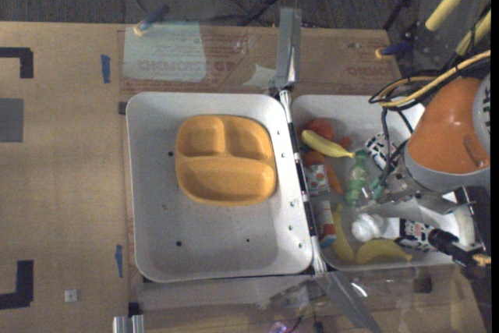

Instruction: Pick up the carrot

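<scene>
The carrot [334, 178] is a thin orange stick lying in the right bin [352, 107], between a small carton [316, 178] and a green bottle [358, 177]. The arm's orange band [451, 133] hangs over the bin's right half. Below it my gripper [387, 189] sits low over the bin's middle, just right of the green bottle and a short way right of the carrot. Nothing can be made out between its tips.
The left bin [156, 230] holds an orange divided plate [226, 159]. Around the carrot lie a yellow banana [326, 143], a red tomato [320, 128], a red bottle [327, 219], a second banana [381, 250], a white lump [365, 228] and a cow-patterned pack [418, 232].
</scene>
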Robot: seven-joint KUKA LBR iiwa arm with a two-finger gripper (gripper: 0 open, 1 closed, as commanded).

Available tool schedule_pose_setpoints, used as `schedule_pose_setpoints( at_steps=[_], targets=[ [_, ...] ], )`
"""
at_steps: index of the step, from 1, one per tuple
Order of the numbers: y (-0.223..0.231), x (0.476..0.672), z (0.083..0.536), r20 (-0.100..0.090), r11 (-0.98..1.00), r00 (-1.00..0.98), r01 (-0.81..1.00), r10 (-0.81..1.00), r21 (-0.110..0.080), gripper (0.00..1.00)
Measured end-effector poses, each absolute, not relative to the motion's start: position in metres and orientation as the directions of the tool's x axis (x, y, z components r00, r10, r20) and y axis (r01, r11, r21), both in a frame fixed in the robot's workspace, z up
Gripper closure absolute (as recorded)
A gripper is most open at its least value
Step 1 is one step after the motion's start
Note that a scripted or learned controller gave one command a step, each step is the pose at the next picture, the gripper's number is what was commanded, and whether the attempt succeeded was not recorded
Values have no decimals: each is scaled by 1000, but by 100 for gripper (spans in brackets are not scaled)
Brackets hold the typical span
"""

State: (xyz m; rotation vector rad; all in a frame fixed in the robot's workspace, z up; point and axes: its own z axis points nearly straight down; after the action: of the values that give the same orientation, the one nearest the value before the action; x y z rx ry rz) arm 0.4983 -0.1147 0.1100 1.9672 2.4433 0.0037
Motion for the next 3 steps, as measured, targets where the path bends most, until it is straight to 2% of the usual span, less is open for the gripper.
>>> schedule_pose_setpoints(
  at_steps=[1, 2, 3],
  targets=[
    [-81, 480, 238, -1, 234, -234, 972, 972, 2, 100],
    [-85, 487, 367, -6, 637, -637, 771, 771, 4, 100],
    [-115, 541, 394, -9, 820, -820, 572, 572, 4, 100]
  ],
)
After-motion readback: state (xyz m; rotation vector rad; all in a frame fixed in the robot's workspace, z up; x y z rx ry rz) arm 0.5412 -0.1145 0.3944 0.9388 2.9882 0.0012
